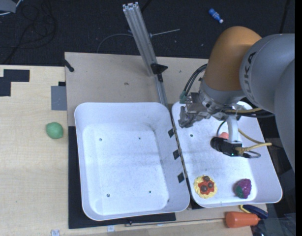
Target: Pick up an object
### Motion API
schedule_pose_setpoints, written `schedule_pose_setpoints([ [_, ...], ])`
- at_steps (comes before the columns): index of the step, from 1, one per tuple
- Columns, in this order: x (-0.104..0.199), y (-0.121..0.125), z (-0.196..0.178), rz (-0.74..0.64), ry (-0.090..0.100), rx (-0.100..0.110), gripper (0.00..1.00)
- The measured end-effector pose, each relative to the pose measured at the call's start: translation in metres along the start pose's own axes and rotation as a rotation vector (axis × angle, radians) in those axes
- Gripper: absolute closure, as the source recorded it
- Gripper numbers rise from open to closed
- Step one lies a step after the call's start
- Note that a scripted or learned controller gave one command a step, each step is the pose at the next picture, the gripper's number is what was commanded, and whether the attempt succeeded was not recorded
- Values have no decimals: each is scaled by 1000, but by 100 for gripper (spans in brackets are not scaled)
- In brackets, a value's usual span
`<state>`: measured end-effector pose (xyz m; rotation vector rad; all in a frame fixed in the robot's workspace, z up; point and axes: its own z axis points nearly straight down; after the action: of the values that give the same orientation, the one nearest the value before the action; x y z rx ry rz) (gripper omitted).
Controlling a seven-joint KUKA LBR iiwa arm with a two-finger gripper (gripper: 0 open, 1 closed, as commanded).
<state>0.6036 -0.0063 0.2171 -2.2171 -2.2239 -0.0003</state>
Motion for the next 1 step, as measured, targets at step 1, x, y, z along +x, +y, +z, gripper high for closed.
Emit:
schedule_pose_setpoints([
  [1, 39, -20, -6, 1, 0, -1, 100],
])
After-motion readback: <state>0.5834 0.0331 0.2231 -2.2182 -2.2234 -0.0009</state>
